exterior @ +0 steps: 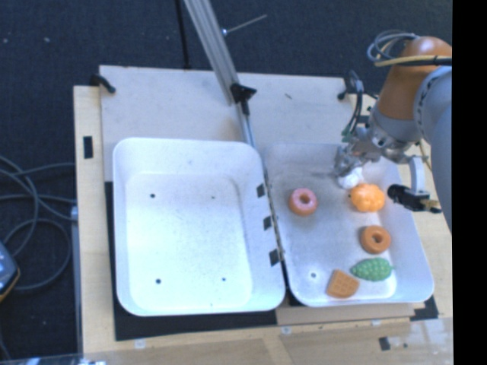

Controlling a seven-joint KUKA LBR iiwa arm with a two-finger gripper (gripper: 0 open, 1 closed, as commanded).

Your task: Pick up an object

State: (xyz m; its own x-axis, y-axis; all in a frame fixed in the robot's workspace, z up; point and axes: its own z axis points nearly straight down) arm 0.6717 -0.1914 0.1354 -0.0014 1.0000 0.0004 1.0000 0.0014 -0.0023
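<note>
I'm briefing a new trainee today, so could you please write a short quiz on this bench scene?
1. True or false: the pink donut lies in the right bin.
2. Which item lies nearest the gripper? A) green piece B) white item C) brown donut
3. Fill in: the orange ball lies directly above the ____ donut in the view.

Key: 1 true; 2 B; 3 brown.
</note>
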